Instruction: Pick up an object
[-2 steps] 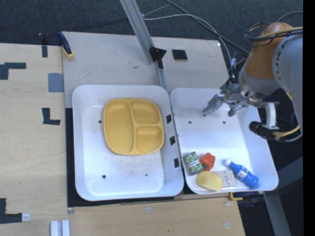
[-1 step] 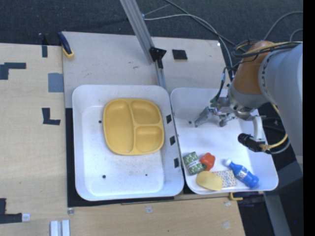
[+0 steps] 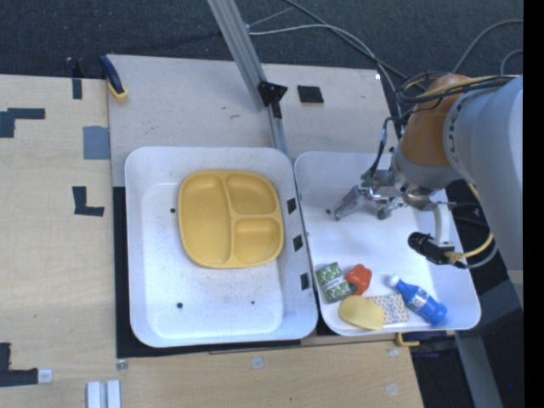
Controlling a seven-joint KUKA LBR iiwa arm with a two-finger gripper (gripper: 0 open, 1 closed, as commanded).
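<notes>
My gripper (image 3: pixel 360 210) hangs over the upper part of the right bin (image 3: pixel 384 245), its two fingers spread apart and open with nothing between them. The loose objects lie together at the bin's near end, well below the gripper: a green packet (image 3: pixel 332 280), a small red-orange piece (image 3: pixel 359 277), a yellow rounded object (image 3: pixel 361 314), a speckled flat card (image 3: pixel 393 308) and a blue bottle with a white cap (image 3: pixel 420 301).
The left bin (image 3: pixel 153 253) holds a yellow divided plate (image 3: pixel 230 218). A slanted metal pole (image 3: pixel 246 53) with a black clamp stands behind the bins. Black cables run by the arm at the right bin's right rim.
</notes>
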